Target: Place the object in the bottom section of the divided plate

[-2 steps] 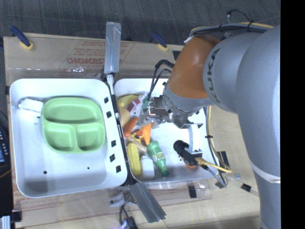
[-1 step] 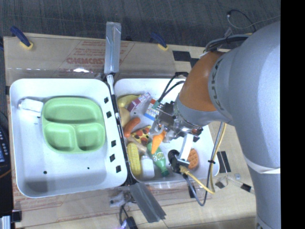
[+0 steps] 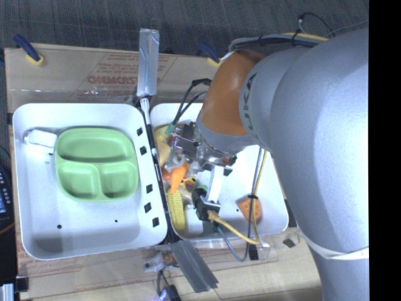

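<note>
A green divided plate (image 3: 61, 163) lies in the left bin (image 3: 37, 231), with one wide section at the top and two smaller sections along the bottom. My gripper (image 3: 186, 167) is low over the left side of the right bin (image 3: 272, 221), in among a pile of toy food. An orange carrot-like piece (image 3: 177, 175) lies right at the gripper. A yellow corn cob (image 3: 176, 209) rests just below it against the bin's left wall. The wrist and its cables hide how the gripper meets the pile.
A small white object (image 3: 40, 138) lies at the left bin's upper left, beside the plate. An orange round item (image 3: 250, 209) sits low right in the right bin, and a yellowish piece (image 3: 164, 137) near its top left. The arm covers much of the right bin.
</note>
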Controlling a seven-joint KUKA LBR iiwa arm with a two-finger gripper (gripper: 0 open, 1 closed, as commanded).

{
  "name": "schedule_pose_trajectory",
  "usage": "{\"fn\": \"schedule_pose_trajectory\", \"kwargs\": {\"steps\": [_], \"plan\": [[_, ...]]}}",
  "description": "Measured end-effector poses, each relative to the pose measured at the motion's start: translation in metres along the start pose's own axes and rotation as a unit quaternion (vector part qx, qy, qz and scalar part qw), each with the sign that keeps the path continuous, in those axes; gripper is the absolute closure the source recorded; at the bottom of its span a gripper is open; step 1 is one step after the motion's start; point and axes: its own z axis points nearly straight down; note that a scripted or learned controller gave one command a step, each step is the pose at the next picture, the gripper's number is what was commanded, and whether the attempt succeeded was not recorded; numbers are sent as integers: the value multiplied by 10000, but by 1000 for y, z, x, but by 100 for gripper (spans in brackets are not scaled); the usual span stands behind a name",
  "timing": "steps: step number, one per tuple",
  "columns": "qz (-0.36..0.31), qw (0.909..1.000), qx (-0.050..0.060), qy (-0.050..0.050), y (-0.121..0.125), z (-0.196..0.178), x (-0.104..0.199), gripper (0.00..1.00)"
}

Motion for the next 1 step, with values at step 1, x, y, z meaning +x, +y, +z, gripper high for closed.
{"fn": "schedule_pose_trajectory", "kwargs": {"steps": [1], "plan": [[3,10000,-1,0,0,0,0,0]]}}
